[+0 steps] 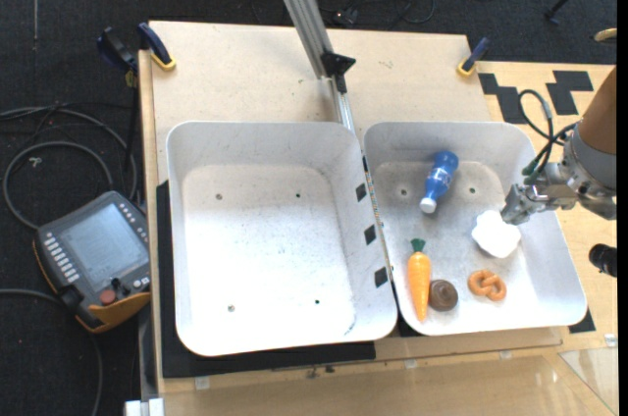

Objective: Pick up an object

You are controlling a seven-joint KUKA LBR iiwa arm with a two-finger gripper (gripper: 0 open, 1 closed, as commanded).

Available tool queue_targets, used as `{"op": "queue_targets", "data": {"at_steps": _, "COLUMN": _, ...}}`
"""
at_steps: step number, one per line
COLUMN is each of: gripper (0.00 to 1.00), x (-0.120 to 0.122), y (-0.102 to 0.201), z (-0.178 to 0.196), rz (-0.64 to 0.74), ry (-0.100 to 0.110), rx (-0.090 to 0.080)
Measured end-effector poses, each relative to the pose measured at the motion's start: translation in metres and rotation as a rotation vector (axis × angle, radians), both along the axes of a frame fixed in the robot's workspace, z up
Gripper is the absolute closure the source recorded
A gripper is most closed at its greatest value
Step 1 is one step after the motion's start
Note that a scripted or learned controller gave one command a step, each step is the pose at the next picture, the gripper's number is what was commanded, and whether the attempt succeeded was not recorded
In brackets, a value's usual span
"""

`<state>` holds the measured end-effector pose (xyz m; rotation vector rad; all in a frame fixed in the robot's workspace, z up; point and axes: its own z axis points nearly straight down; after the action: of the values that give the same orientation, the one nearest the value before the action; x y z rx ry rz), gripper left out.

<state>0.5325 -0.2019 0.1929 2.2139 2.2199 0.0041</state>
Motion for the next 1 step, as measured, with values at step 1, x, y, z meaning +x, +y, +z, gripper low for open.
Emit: {"op": "queue_targets", "data": {"at_steps": 1, "gripper": 1.0, "x": -0.0081, "y": -0.0015, "z": 0.0505, "rz": -0.001, "ry": 0.0, "rx": -0.001}}
